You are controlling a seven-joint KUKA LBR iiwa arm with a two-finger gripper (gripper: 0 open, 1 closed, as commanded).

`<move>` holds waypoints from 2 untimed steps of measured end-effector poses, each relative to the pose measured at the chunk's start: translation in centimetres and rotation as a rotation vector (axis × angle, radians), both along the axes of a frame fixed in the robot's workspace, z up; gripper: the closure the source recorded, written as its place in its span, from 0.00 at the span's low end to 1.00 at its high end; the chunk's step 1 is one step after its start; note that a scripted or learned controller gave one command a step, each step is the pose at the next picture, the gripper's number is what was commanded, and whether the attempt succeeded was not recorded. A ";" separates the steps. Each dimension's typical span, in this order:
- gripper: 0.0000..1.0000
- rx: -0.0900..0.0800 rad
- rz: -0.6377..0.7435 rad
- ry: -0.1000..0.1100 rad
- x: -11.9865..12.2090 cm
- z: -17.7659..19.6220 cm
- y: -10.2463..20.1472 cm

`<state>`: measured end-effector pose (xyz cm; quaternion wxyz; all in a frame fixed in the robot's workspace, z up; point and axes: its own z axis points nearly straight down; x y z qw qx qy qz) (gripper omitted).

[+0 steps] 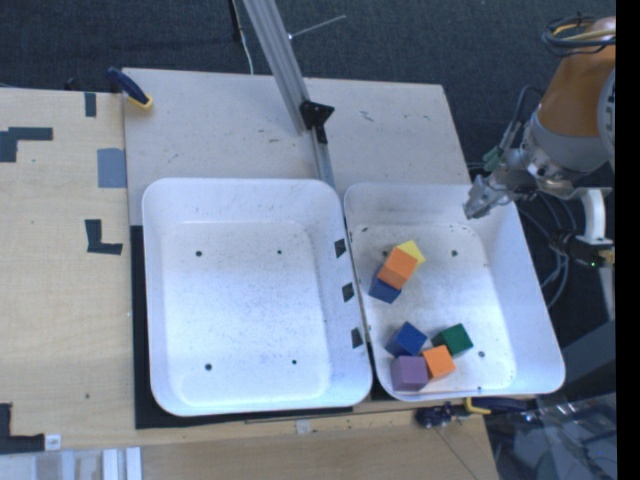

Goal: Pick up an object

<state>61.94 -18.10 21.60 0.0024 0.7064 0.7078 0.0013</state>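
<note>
The right bin holds several small blocks. An orange block sits near its middle, touching a yellow block behind it and a dark blue block in front. Near the front wall lie a blue block, a green block, a smaller orange block and a purple block. My gripper hovers over the bin's far right corner, well apart from the blocks, with nothing visible in it.
The left bin stands beside the right one. A slanted metal bar crosses the bench behind the bins. A blue and yellow tool lies at the far left. Cables hang at the right.
</note>
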 end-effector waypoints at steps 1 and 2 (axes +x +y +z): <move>1.00 0.003 0.004 0.006 -1.3 1.2 5.4; 1.00 0.004 0.004 0.006 -2.5 2.2 10.3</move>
